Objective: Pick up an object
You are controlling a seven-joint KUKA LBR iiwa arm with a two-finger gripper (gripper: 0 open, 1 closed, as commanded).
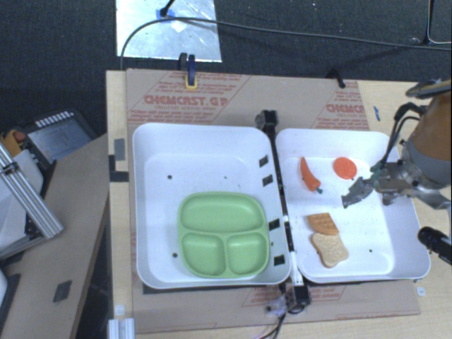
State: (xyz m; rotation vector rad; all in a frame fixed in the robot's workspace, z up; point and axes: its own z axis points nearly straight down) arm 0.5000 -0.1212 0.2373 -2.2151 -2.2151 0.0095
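Observation:
The right bin (pixel 367 143) holds several food pieces. An orange carrot-like piece (pixel 308 174) lies near its left wall and a round orange slice (pixel 345 167) sits beside it. A brown cracker (pixel 323 223) and a pale slice of bread (pixel 330 249) lie toward the front. My gripper (pixel 354 193) reaches in from the right and hovers over the bin's middle, just below and to the right of the round slice and above and to the right of the cracker. Nothing shows in its grasp.
The left bin (pixel 162 154) carries a green divided plate (pixel 224 233) at its front. A black divider strip (pixel 277 196) runs between the bins. Cables cross the dark floor behind the bench, and a metal sheet (pixel 168 18) lies at the back.

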